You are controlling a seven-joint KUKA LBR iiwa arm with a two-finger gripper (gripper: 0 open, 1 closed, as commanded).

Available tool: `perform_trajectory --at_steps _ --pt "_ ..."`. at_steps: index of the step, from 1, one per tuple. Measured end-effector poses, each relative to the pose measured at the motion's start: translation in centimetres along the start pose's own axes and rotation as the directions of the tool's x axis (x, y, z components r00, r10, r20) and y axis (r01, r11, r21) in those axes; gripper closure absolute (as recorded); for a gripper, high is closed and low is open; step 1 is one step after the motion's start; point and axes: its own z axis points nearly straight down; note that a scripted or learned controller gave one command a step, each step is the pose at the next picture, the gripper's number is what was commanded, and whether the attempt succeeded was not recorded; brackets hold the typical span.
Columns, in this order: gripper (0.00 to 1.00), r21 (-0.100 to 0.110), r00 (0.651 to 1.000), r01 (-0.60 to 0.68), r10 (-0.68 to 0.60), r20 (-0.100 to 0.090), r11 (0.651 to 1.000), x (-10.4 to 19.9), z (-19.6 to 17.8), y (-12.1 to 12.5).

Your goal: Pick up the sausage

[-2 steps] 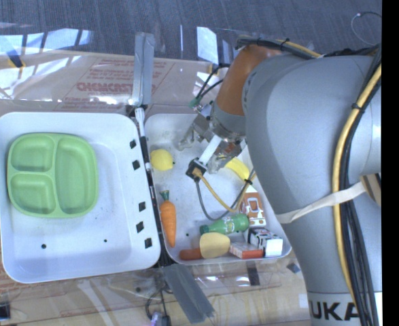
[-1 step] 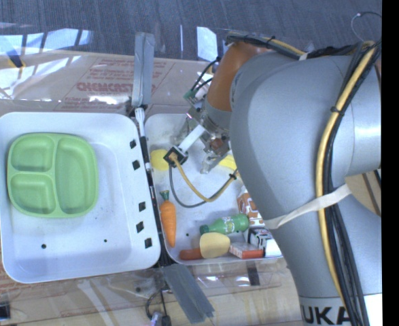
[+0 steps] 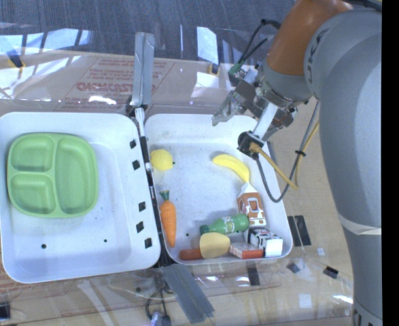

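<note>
Hovering over the right bin (image 3: pixel 185 131), gripper (image 3: pixel 234 124) with spread, empty fingers, sausage (image 3: pixel 189 254) below.

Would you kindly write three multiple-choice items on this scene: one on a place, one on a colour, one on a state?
1. Where does the sausage lie?
A. right bin's near edge
B. on the plate
C. left bin's far corner

2. What colour is the divided plate?
A. red
B. green
C. blue

3. What state is the carrot in?
A. lifted by the gripper
C. standing on the plate
B. lying in the right bin

Key: 1 A, beside the yellow potato-like toy; 2 B, pale green; 3 B, the gripper hovers at the far rim.
</note>
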Motion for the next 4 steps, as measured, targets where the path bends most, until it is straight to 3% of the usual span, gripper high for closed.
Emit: perform_trajectory --at_steps 1,2,3,4 --pt "0.0 -0.003 0.974 0.224 -0.224 -0.001 0.974 -2.7 -0.6 3.4" --pt "0.0 -0.001 0.911 0.412 -0.412 -0.001 0.911 1.1 17.5 5.2" --pt "0.0 0.003 0.69 0.724 -0.724 -0.001 0.69 4.9 17.5 1.9" --pt "1.0 0.006 0.689 0.725 -0.725 0.0 0.689 4.8 16.7 1.9"
